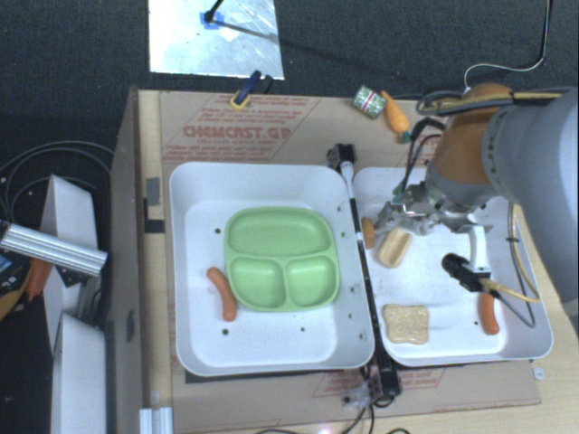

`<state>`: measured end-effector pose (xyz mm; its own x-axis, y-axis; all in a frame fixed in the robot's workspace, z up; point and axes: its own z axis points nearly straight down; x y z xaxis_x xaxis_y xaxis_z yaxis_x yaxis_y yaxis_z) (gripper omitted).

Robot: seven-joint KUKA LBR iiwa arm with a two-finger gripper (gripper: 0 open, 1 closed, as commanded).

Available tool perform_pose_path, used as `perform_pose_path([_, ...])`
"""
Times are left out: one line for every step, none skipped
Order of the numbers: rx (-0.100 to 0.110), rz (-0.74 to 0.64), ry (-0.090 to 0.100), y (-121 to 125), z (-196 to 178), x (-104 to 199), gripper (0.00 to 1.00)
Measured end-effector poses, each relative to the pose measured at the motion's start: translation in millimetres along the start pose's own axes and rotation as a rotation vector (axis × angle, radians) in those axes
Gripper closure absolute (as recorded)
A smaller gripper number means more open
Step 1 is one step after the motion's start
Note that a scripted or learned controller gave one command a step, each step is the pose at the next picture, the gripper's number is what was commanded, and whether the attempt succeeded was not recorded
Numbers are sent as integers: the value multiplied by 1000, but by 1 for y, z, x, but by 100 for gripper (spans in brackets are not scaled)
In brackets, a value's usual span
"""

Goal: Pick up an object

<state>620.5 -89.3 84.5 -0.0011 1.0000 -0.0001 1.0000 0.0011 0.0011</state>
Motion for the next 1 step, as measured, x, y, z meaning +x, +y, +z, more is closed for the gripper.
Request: perform_pose_path([-2,-3,-1,49,-1,-22,0])
